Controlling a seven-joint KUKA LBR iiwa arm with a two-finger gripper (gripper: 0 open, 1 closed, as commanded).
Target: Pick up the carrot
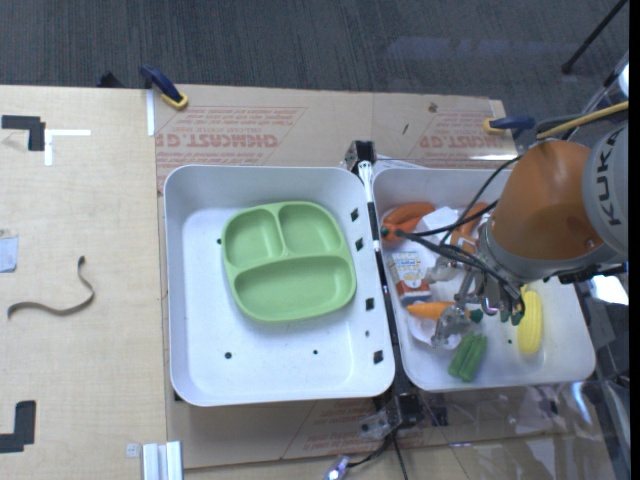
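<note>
An orange carrot (408, 215) lies at the back left of the right bin (570, 368), partly under white packaging. A smaller orange piece (427, 309) lies further forward, near the bin's left wall. My gripper (452, 322) hangs low over the bin's front middle, its tip just right of that small orange piece and above a green vegetable (467, 356). Nothing shows as held. The arm's orange band (545, 208) hides the back right of the bin.
A yellow corn cob (529, 323) lies right of the gripper. A white printed packet (408, 268) sits between the two orange items. The left bin (190, 298) holds a green divided plate (288, 260). Blue clamps stand at the back.
</note>
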